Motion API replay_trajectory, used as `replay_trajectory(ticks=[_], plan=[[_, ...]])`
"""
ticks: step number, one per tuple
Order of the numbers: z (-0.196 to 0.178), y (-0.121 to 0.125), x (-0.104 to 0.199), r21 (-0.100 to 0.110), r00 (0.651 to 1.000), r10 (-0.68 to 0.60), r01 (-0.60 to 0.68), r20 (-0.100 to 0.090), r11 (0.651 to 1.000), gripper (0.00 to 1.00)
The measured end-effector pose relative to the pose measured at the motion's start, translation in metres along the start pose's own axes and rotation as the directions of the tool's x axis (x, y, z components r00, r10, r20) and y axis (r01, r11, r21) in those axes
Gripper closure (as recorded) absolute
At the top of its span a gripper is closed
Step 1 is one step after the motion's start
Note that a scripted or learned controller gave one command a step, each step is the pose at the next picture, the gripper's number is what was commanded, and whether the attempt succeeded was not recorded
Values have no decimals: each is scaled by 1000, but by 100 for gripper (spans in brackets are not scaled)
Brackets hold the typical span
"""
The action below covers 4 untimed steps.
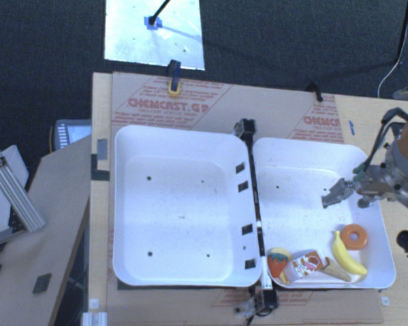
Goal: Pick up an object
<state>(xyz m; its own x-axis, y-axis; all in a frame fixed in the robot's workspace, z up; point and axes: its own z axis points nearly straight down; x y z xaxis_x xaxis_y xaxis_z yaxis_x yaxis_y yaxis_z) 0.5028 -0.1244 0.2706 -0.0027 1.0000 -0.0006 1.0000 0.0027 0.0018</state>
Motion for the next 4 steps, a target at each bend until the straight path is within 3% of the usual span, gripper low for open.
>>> replay_trajectory(ticks=[1,2,3,4], plan=[[22,-18,-87,2,1000,9,-9,2,1000,0],[-99,31,-42,-15,1000,-8,8,4,1000,0],[-253,-17,-26,-21,1000,-3,3,5,1000,0],[-265,61,19,-5,1000,-8,8,0,1000,0]])
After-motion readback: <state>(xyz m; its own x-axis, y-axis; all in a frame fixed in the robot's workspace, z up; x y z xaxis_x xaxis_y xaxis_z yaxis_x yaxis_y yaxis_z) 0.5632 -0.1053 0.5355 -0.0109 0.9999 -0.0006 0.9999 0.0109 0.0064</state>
